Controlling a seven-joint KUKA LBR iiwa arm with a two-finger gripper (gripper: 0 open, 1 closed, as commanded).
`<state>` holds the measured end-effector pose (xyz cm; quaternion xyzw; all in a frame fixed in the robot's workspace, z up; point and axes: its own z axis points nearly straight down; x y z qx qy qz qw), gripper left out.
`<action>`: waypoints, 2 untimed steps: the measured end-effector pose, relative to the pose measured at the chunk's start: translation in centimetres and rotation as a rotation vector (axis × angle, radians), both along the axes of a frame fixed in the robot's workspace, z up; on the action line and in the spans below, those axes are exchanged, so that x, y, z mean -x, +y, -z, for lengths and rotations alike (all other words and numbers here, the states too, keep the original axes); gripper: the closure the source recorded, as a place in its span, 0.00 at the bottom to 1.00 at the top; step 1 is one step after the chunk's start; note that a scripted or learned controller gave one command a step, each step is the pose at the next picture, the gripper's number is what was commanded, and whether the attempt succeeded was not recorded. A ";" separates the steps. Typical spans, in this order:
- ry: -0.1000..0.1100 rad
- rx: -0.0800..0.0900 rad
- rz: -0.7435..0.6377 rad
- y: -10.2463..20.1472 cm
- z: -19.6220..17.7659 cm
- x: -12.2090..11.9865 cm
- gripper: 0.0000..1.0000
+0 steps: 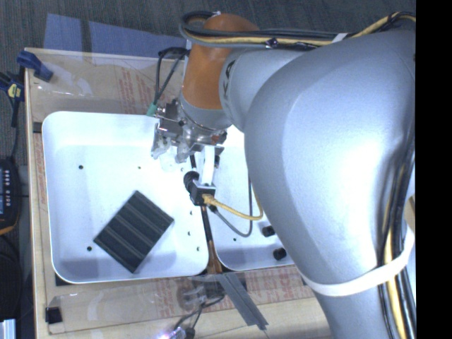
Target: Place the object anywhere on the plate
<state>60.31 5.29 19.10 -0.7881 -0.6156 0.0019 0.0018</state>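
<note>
Two white bins sit side by side on the bench; the left bin (56,189) is mostly in view, the right bin (236,256) largely covered by the grey arm (325,161) reaching in from the right. A dark ribbed rectangular plate (134,230) lies flat in the left bin's lower half, turned diagonally, nothing on it. The gripper (169,147) hangs over the left bin's upper right area, near the divide between bins, well apart from the plate; finger state can't be told, and no object is visible between them. The task object itself can't be made out. The orange band (205,62) sits right above the wrist. A yellow cable (233,214) loops below the gripper over the bin edges. Faint red print runs along the bench (106,83) surface, unreadable. Blue clamp (34,66) at the bench's top-left corner.
</note>
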 end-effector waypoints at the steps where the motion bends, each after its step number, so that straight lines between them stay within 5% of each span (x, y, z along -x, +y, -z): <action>1: -0.001 0.001 0.104 7.3 -7.6 -5.2 1.00; 2: 0.002 0.002 0.360 6.2 9.9 -0.6 1.00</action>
